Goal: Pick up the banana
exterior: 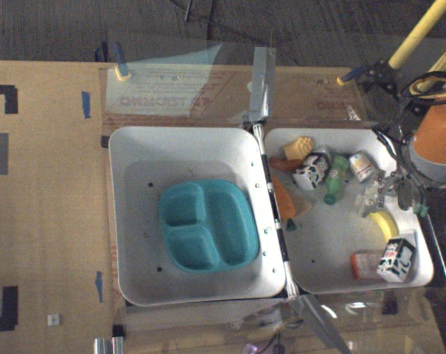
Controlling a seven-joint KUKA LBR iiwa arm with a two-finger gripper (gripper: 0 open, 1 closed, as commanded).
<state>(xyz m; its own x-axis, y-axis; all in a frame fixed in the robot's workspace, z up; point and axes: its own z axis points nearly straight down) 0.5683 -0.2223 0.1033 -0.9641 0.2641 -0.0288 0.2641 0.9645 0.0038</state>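
Approaching small yellow curved banana, right white shallow bin.
Metal two-finger gripper hovering just above it, prob. lining up; finger state: can't tell.

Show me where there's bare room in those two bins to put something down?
The left white bin has bare floor around the teal divided plastic plate. In the right white bin, the open patch lies in its lower left, between the orange carrot-shaped toy and the yellow banana. Its upper edge and right side are crowded.
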